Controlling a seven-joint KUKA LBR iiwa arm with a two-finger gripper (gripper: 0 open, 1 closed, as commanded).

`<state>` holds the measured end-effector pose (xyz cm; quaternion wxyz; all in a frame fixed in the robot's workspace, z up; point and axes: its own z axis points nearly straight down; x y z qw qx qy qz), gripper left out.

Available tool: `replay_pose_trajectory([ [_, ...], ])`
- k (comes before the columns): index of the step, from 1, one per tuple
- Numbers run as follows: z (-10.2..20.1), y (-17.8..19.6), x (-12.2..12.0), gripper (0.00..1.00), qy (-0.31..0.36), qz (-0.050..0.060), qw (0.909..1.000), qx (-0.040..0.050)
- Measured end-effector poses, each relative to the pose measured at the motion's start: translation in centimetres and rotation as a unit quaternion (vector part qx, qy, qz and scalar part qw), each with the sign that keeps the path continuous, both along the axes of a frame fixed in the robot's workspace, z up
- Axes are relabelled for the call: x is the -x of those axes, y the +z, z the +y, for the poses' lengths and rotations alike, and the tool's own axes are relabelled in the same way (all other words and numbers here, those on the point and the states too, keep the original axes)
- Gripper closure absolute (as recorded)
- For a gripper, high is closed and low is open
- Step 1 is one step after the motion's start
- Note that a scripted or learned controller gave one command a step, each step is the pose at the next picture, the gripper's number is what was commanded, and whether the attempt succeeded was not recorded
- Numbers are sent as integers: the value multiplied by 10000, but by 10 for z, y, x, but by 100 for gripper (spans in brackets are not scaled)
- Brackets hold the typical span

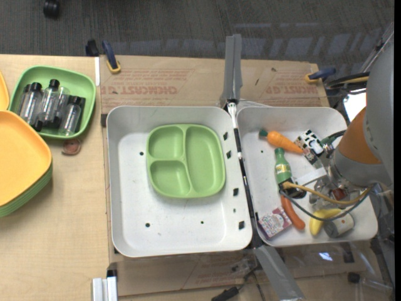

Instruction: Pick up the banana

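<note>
Small yellow banana (319, 220) lying in right white bin (269, 115), near front edge, long axis running left-down to right-up. Tool (338, 221) just right of it, touching or nearly so; jaw state impossible to tell amid cables.
</note>
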<state>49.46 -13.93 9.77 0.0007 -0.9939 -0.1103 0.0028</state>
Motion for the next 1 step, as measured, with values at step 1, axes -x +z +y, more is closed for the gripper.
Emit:
replay_pose_trajectory([
  [1,15,-7,18,100,33,-3,10000,-8],
])
